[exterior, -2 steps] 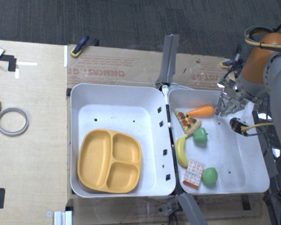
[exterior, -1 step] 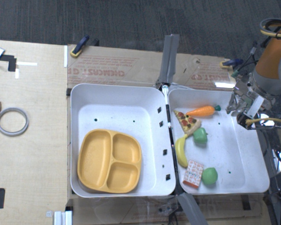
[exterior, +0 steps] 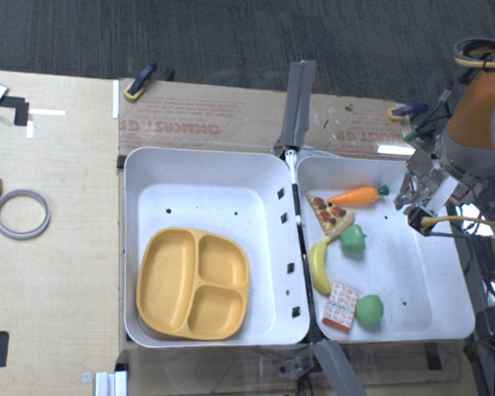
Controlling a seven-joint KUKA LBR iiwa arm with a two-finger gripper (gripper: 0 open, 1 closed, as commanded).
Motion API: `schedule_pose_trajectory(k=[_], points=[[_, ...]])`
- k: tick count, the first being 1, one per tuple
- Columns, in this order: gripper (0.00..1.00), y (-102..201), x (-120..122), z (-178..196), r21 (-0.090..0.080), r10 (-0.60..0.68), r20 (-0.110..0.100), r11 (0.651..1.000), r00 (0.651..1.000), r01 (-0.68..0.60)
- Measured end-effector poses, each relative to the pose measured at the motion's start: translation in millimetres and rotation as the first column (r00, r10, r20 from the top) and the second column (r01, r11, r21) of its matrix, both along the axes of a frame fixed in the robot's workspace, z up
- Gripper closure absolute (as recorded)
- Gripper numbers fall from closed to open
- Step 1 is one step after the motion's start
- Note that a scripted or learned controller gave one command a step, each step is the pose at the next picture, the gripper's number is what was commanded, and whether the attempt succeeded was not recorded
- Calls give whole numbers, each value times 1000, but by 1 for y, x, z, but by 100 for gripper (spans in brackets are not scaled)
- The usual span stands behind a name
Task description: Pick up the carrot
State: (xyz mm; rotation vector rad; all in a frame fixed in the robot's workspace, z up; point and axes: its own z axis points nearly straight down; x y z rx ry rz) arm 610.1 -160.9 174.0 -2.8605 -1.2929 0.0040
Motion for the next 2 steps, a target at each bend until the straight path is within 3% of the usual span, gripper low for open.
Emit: schedule_pose_trajectory(k=[1,2], points=[[0,0,0,0,0,-1,0,1000,1000,1],[0,-42,7,45,-3,304,2,953,953,-304]])
